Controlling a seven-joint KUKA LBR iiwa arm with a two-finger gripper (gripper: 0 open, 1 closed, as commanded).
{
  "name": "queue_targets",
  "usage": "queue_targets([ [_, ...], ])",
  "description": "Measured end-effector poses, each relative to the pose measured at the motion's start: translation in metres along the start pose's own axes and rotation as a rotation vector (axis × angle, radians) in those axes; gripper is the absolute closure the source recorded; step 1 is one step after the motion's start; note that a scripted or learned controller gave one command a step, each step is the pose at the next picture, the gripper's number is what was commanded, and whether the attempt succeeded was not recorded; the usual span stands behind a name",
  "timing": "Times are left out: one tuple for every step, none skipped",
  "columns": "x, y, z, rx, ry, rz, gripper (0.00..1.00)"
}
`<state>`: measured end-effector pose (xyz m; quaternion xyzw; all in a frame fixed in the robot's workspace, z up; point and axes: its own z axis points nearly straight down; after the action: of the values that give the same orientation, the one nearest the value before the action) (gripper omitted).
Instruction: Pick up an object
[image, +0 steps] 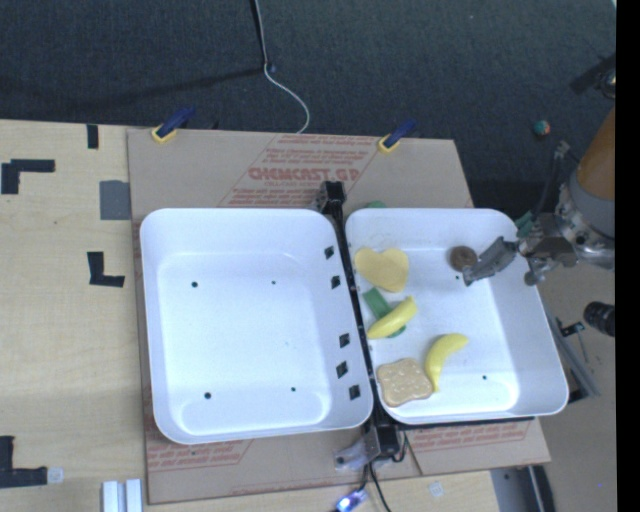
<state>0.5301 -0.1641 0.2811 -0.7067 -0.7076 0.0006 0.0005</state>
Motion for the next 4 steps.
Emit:
queue_targets([
  [-0.014, 0.004, -0.264, -0.020, -0.007, 0.000, 0.00],
  [-0.013, 0.005, -0.264, -0.003, -0.003, 0.001, 1.00],
  [0.083, -0.034, -0.179, 0.009, 0.003, -0.008, 1.00],
  [0.128, -0.011, -0.055, 0.013, 0.002, -0.004, 1.00],
])
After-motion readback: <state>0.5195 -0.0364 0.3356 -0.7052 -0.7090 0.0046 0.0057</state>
